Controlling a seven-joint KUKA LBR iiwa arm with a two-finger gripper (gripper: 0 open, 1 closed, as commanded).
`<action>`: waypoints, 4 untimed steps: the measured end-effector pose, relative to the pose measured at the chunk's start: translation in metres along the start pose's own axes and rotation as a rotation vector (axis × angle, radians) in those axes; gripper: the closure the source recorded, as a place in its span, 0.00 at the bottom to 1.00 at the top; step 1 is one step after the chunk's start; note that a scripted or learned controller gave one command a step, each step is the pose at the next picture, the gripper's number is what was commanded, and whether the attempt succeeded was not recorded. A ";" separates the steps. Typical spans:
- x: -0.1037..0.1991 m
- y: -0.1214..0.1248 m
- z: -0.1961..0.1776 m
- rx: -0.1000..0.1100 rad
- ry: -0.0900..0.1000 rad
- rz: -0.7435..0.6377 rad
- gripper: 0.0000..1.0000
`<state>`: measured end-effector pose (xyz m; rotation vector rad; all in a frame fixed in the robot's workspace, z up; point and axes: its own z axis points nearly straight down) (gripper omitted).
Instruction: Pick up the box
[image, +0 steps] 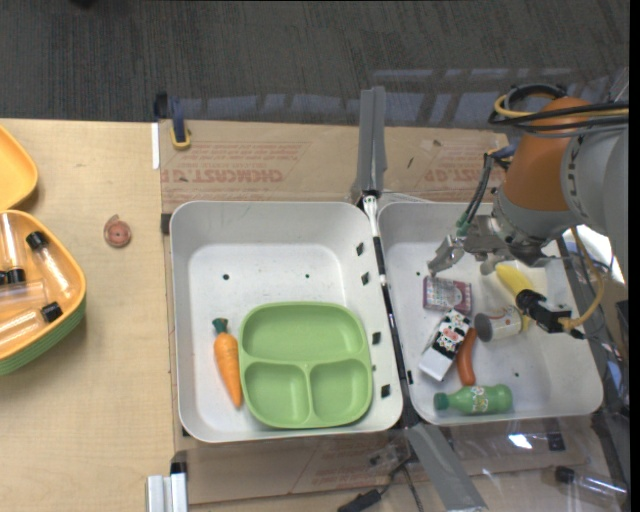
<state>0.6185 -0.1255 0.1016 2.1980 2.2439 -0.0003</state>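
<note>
Gripper (466, 248) above right bin (575, 400) (box (447, 345) lies nearby).

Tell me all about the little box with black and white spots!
The box is small and white with black cow-like patches. It looks like a cardboard carton. It lies tilted in the right bin, below a pink packet. A red-orange sausage-shaped thing leans against its right side. The gripper hangs above, apart from it.

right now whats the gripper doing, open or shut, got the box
Gripper: above the right bin, open or shut cannot be told; nothing seen between its fingers.
</note>
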 end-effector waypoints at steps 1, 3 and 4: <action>0.007 -0.031 0.003 -0.013 -0.002 -0.004 0.00; 0.026 -0.039 0.001 0.002 0.000 -0.047 1.00; 0.048 -0.080 -0.089 0.003 -0.001 0.162 1.00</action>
